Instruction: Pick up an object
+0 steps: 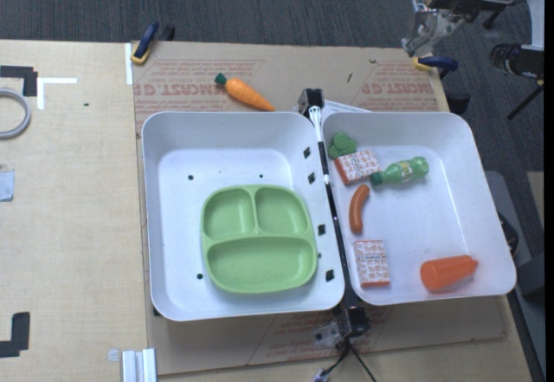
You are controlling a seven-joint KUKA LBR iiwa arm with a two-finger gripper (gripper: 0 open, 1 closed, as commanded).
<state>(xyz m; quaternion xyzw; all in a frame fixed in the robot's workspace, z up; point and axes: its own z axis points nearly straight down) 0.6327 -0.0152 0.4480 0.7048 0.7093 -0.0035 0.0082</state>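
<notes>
My gripper (423,29) hangs high at the top right, beyond the far corner of the right bin (485,198) and above the floor, well away from every object. In that bin lie a green bottle (405,171) on its side, a red sausage (358,208), a red-and-white box (357,165) with a small green toy (342,145) behind it, a second box (371,262) near the front, and an orange piece (448,273) at the front right. A toy carrot (245,93) rests on the cardboard behind the left bin.
The left bin (164,198) holds a green divided plate (258,238). Blue clamps (145,41) (437,64) pin the cardboard sheet at its far corners. A tape roll (10,112) lies on the wooden bench at the far left.
</notes>
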